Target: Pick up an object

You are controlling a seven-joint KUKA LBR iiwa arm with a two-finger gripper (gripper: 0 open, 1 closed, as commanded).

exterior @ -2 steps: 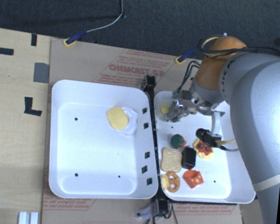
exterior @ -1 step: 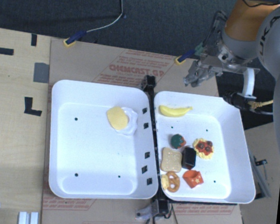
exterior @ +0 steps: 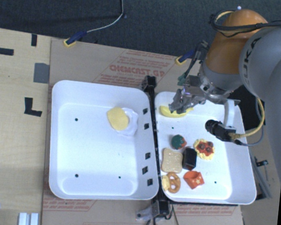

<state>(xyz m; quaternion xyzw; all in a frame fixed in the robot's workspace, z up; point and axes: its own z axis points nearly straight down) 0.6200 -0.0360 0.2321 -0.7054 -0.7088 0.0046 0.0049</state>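
I have the arm (exterior: 249, 41) low over the far corner of the right bin (exterior: 232, 193), with the gripper (exterior: 181, 105) set down on the banana (exterior: 172, 112), a small yellow curved piece lying near the bin's far left wall. That is my target for the pick.

Step in hand, as I judge it: closing on the banana and getting ready to lift. To do this well I want the fingers straddling the fruit across its narrow width, not along the curve, and low enough to catch its body instead of skating off the top. The divider wall is just beside it on the left, so any lift should go straight up before traversing.

Pincer: the fingertips sit at or on the right end of the banana, touching or nearly so. The fingers look close together, but from this slant I cannot tell whether they are parted or clenched, nor whether the fruit is truly between them. I will not log a grasp.

Other contents of the right bin, well apart from the gripper: a green ball-like piece (exterior: 178, 141), a toast slice (exterior: 172, 160), a pretzel (exterior: 172, 181), a red block (exterior: 193, 179) and a dark block (exterior: 189, 158). The left bin (exterior: 72, 177) holds a fried egg (exterior: 119, 119).
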